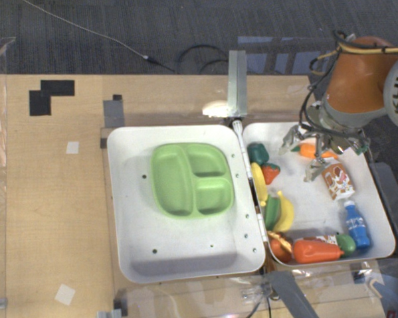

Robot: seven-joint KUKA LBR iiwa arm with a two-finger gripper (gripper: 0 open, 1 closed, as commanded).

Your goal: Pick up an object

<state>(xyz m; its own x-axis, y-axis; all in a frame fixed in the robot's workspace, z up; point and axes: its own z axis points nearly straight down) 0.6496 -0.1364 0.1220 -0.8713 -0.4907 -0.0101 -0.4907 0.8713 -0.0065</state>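
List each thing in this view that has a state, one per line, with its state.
green divided tray: right way up in the left bin
blue bottle: lying down in the right bin
snack packet: lying flat
orange toy: on its side by the near wall
end effector: over the right bin's far end

Two bins sit side by side on the bench [49, 216]. In the left bin [134, 258] a divided tray [190, 179] lies near the middle, toward the far edge. The right bin [383, 242] holds toy food along its left wall [261, 185] and near edge, a bottle [356, 226] by its right edge, and a packet [337, 181] behind the bottle. The gripper [322, 155] hangs over the right bin's far right corner.
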